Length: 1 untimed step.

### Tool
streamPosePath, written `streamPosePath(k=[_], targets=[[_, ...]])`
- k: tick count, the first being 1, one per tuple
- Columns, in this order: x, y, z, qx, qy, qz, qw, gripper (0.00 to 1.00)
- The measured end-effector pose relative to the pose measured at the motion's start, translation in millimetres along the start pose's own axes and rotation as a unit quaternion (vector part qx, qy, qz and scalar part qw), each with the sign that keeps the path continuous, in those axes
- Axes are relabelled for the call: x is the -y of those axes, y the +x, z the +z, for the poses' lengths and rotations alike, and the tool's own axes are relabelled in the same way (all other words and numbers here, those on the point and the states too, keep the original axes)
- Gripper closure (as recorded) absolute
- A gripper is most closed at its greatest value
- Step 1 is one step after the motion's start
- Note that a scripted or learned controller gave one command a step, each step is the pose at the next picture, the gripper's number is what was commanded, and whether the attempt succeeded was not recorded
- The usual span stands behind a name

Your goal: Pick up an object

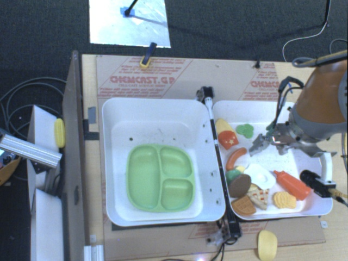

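On bench board (147, 80), red print reads "CHEMCAST GP"; tool (260, 143) over right bin (315, 208).

Bins (157, 110): smooth, glossy white plastic. Tray (160, 177): matt pale-green plastic. Toy food (292, 184): shiny moulded plastic. Desk (163, 75): matt printed cardboard sheet. Floor (43, 26): dark, rough carpet. Floor patch (129, 12): reflective foil-like sheet.

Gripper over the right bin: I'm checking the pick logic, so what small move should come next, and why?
Probably lower the gripper slightly toward the sausage. The gripper sits above the right bin with nothing seen between its fingers, and the sausage lies just below-left of it, fairly apart from the tomato.
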<state>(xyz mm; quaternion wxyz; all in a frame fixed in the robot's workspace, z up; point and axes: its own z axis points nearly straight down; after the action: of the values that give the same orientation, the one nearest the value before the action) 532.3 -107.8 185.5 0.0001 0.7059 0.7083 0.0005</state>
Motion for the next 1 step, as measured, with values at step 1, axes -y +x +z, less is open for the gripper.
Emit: streamPosePath(k=[1], targets=[[2.3, 18.7, 64.3, 0.0, 0.001, -0.001, 1.0, 0.0]])
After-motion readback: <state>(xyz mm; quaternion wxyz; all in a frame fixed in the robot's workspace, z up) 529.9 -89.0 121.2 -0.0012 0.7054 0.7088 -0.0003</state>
